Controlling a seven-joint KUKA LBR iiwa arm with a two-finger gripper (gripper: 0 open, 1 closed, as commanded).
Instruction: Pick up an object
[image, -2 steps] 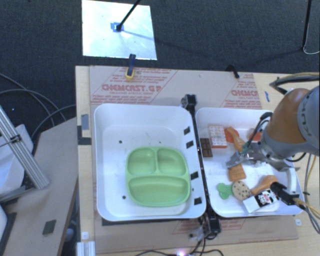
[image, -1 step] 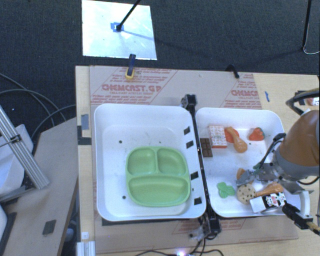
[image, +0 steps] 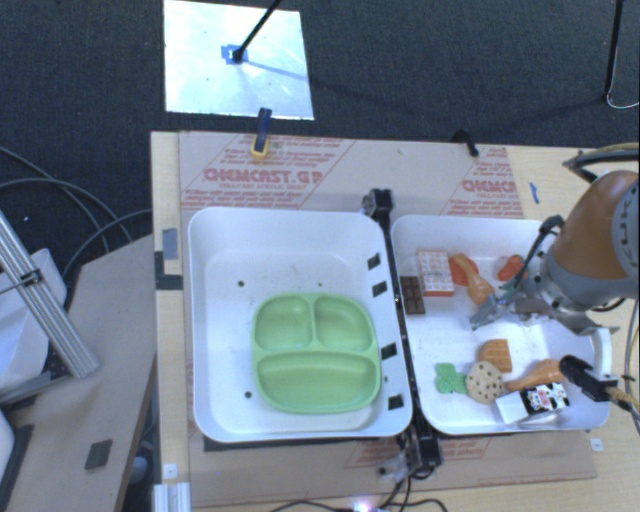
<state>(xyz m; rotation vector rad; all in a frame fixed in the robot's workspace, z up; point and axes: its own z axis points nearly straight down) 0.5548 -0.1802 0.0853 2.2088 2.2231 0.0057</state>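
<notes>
Where the end effector (image: 487, 314) hovers, an orange carrot (image: 470, 277) lies.

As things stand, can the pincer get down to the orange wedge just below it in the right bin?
Probably yes. The pincer hangs just above the orange wedge, with bare bin floor between them. The cookie lies close beside the wedge, so it may get bumped.

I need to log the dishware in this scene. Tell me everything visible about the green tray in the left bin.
The green tray is pale green, plastic by its look, a rounded rectangle with three compartments: two smaller ones on its far side and one long one on its near side. All three hold nothing. It lies flat and upright on the floor of the left bin, toward the near right part, close to the divider between the bins. Only the bin floor touches it.
</notes>
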